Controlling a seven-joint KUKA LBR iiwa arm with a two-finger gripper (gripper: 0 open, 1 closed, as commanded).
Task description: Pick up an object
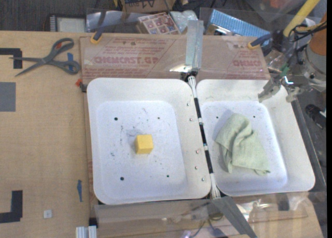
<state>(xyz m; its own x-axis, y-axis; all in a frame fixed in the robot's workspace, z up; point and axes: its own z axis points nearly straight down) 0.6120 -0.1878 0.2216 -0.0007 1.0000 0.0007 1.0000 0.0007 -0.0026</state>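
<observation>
A cluttered bench is seen from above, with two shallow white bins set side by side on a cardboard-covered top.

A small yellow block (144,144) is seen lying near the middle of the left bin (98,102), well apart from its walls; it is judged light, stiff and easily taken across two opposite flat faces. A crumpled pale green cloth (240,145) is spread over the middle of the right bin (295,143); it is judged soft and limp, best pinched at a raised fold. The gripper (278,82) is held over the right bin's far right corner, well apart from both objects, and nothing is seen in it; how far it is spread cannot be told. Scissors (52,58) are left at the bench's far left.
</observation>
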